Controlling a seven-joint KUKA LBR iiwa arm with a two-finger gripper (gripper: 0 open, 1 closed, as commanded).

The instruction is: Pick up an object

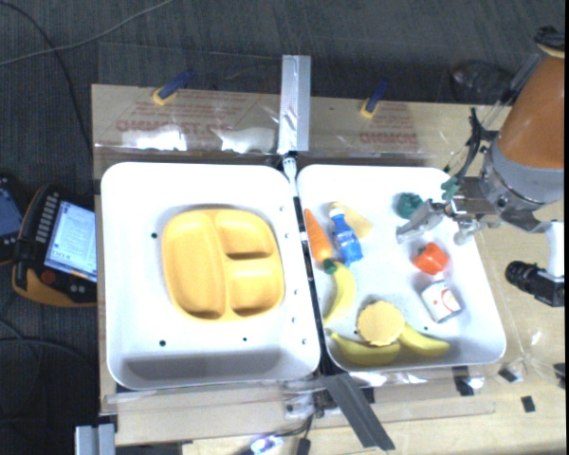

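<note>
The right bin [474, 254] holds several toy foods. An orange carrot [316, 237] and a blue bottle [345, 237] lie at its left side. A small banana with a green tip [339, 290] is below them. A round tan disc [380, 321] rests on a larger banana [412, 344] at the front. A teal piece [407, 202], an orange-red piece [431, 257] and a small white box with a red mark [442, 300] lie on the right. My gripper [438, 227] hangs open over the bin's right part, just above the orange-red piece, with nothing between its fingers.
The left bin [133, 254] contains a yellow divided tray [223, 261]. A metal divider [295, 102] stands behind where the bins meet. A handheld pendant [62, 249] lies left of the bench. Black hardware [536, 282] sits by the right bin's outer edge.
</note>
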